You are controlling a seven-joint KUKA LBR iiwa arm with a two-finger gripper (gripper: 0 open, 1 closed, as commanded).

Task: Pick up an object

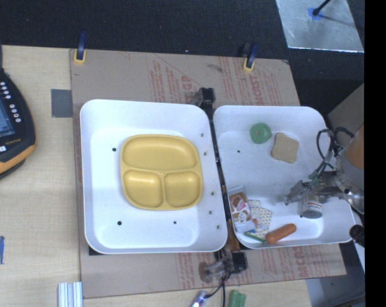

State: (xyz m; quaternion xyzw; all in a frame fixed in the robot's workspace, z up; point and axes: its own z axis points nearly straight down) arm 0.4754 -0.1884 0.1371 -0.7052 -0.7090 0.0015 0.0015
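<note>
My gripper [294, 197] hangs low over the right side of the right bin [244, 171], reaching in from the right edge. A small cylindrical can [312, 209] lies just under its body; I cannot tell whether they touch. A green ball [260, 132] and a tan square piece [285, 147] rest at the bin's far side, above the gripper. An orange carrot [281, 233] lies at the near edge, and a printed packet [247, 213] sits in the near-left corner.
The left bin [100, 216] holds a yellow divided plate [160, 171]. A teach pendant [4, 126] lies on the bench at far left. Cables loop beside the wrist [327, 146]. Clamps [249, 56] pin the cardboard underlay at the back.
</note>
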